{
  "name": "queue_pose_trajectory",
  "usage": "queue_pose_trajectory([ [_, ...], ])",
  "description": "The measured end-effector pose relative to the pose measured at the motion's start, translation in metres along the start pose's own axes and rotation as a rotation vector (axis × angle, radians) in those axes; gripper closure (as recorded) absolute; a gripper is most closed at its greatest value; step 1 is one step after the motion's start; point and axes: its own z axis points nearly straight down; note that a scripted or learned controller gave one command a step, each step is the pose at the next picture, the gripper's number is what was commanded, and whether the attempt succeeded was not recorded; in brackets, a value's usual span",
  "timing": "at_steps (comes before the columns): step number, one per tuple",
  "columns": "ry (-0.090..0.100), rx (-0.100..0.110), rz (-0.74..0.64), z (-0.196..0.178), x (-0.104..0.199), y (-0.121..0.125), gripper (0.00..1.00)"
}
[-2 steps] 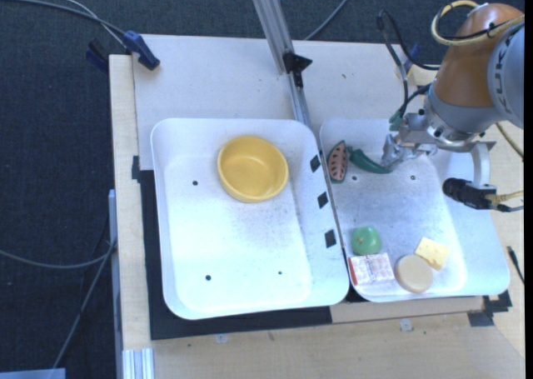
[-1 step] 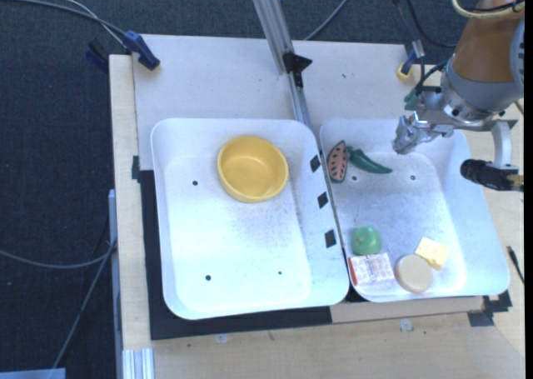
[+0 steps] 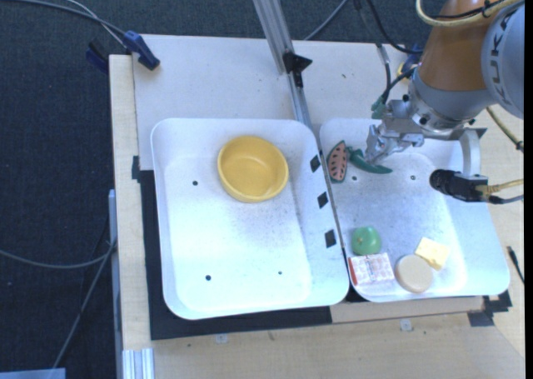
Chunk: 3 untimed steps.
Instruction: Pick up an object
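Observation:
My gripper [image 3: 381, 149] hangs over the far left part of the right bin [image 3: 466, 227]. Just under its tip lies a dark green strip [image 3: 371, 167], close to or touching it. Left of that, a red-brown seeded slice [image 3: 336, 161] leans at the bin's left wall. A green ball [image 3: 365, 241], a red-and-white packet [image 3: 371, 270], a round beige disc [image 3: 414, 274] and a yellow block [image 3: 431, 251] lie along the near edge. I see nothing lifted by the gripper.
A yellow bowl [image 3: 252, 168] sits in the far part of the left bin [image 3: 233, 261]. A metal pole [image 3: 275, 19] slants down to the ridge between the bins. A black fitting with a cable [image 3: 456, 183] hangs off the arm over the right bin.

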Motion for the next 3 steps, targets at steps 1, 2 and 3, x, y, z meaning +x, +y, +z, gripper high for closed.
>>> queue_pose_trajectory([
  [1,-0.001,0.005,0.001,-0.002,0.057,-0.029,1.0],
  [2,-0.001,0.007,0.002,0.0,0.1,-0.056,1.0],
  [3,-0.003,0.009,0.003,0.007,0.153,-0.075,1.0],
])
